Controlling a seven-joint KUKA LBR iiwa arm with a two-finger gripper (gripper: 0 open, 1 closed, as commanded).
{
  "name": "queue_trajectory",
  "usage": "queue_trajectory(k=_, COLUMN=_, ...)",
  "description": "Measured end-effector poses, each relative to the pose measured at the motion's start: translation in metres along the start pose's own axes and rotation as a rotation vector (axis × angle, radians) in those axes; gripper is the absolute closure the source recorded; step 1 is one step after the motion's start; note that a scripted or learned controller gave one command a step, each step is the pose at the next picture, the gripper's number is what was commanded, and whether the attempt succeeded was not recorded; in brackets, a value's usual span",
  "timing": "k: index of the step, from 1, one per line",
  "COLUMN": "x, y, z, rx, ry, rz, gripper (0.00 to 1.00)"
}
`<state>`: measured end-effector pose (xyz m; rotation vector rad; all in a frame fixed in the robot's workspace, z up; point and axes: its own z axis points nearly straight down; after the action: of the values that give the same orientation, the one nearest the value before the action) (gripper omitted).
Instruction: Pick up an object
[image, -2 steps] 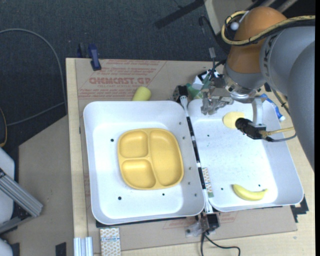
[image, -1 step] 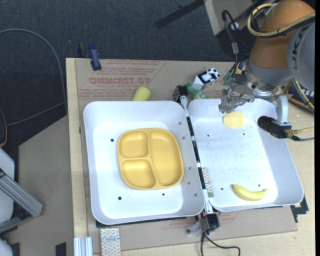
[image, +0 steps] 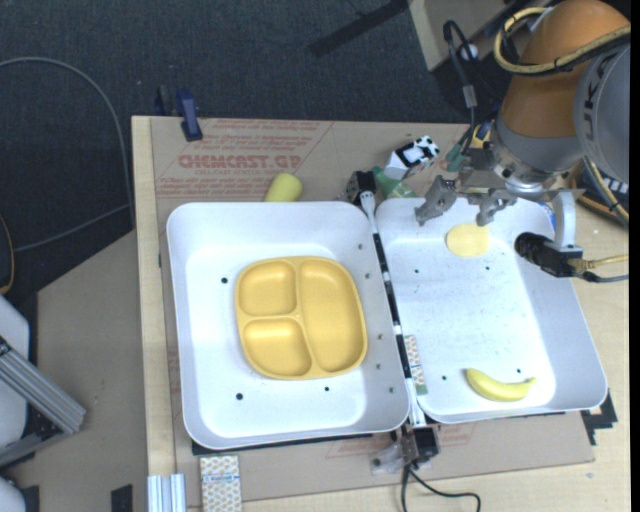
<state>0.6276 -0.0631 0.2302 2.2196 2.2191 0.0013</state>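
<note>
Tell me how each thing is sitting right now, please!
gripper: fingers spread open, holding nothing, above the far end of the right bin.
pale yellow round thing: lying flat in the right bin, just under the gripper.
banana: lying on its side near the right bin's front edge.
yellow divided plate: right way up, flat in the left bin.

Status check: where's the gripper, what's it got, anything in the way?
Gripper open, nothing between its fingers, at the right bin's far end. Pale yellow round piece just below it. Banana lies apart at near edge. Path clear.
</note>
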Motion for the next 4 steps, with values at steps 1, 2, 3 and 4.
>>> queue_trajectory(k=1, x=-0.097, y=0.039, z=0.037, rx=0.001, ry=-0.001, rz=0.001, gripper=0.00)
queue_trajectory(k=2, x=-0.111, y=0.038, z=0.147, rx=0.006, ry=0.001, rz=0.000, gripper=0.00)
queue_trajectory(k=3, x=-0.154, y=0.036, z=0.102, rx=-0.002, ry=-0.002, rz=0.000, gripper=0.00)
queue_trajectory(k=4, x=-0.075, y=0.039, z=0.091, rx=0.004, ry=0.004, rz=-0.002, gripper=0.00)
